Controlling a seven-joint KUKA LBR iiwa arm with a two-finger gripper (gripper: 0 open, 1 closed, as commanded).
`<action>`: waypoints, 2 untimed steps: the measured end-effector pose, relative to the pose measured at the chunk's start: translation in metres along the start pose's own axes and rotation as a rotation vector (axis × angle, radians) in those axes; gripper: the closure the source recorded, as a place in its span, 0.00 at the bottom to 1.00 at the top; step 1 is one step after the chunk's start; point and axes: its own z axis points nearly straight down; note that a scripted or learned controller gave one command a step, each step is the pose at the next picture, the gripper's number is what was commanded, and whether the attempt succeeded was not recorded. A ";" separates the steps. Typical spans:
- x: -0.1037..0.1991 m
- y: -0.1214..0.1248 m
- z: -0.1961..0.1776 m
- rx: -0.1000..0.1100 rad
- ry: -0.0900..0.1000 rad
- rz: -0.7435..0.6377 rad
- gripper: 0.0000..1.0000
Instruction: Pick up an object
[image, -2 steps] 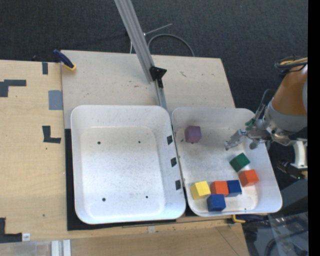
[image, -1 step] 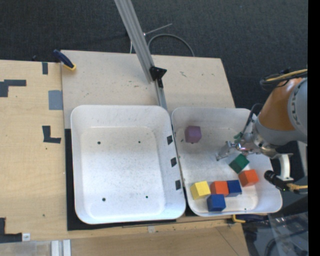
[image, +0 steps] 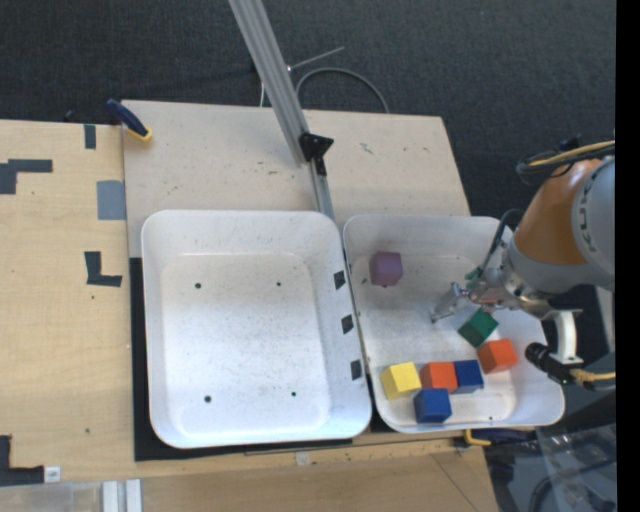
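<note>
My gripper (image: 463, 302) hangs low over the right bin (image: 420, 232), reaching in from the right below the arm's orange band. A green block (image: 479, 327) lies tilted directly beneath and touching it; whether it is gripped is not visible. Just to the lower right lies an orange block (image: 498, 354). A purple cube (image: 386, 267) sits alone to the gripper's left. Along the bin's front stand a yellow cube (image: 403, 378), a red-orange cube (image: 438, 376) and a blue cube (image: 467, 375), with another blue cube (image: 432, 404) in front of them.
The left bin (image: 160, 300) lies beside the right one, their rims meeting in the middle. A slanted metal rail (image: 280, 85) runs from the top down to the bins' shared back edge. A blue-and-yellow tool (image: 129, 119) lies at the bench's back left.
</note>
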 end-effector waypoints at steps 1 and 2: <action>0.001 0.000 -0.010 0.000 0.001 -0.001 1.00; -0.001 -0.005 -0.071 -0.006 -0.001 0.000 1.00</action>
